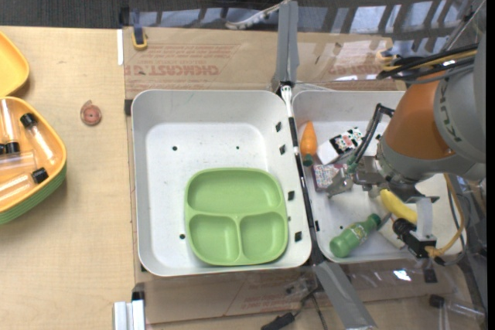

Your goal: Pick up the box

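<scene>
- Camera view, setting: wooden bench [69, 243] bearing two shallow white bins side by side, with brown cardboard [201, 62] under and behind them; a person's shoe [263, 0] on the dark floor at the top.
- Left bin [155, 127]: contains a green three-compartment plate [236, 216] lying flat toward its near right corner.
- Right bin [340, 100]: contains an orange carrot-shaped item [308, 139] at the left wall, a small black-and-white printed box [347, 141] just beside it, a green bottle [353, 236] lying on its side, and a yellow banana [398, 205].
- Arm [433, 120]: grey with orange band, reaching in from the right over the right bin.
- Gripper [334, 180]: lowered near the bin's left wall, below the box and apart from it; whether its fingers are spread or pressed together cannot be told.
- Far left: yellow trays [31, 158] holding small vials.
</scene>
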`<action>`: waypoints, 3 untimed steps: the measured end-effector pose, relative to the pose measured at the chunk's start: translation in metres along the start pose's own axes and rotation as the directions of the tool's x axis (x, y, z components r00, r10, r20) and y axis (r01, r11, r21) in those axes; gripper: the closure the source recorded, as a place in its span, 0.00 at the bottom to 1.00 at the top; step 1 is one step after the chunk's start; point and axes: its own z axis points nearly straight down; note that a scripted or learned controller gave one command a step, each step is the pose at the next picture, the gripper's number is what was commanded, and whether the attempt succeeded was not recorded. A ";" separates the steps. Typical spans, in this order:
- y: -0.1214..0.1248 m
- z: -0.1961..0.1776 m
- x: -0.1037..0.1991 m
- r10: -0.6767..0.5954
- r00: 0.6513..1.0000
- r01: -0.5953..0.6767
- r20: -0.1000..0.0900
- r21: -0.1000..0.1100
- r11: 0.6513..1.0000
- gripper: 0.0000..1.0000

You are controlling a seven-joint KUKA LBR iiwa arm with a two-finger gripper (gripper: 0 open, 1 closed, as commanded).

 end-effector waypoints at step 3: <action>0.112 -0.001 -0.005 -0.105 0.994 0.105 0.002 -0.002 0.994 0.00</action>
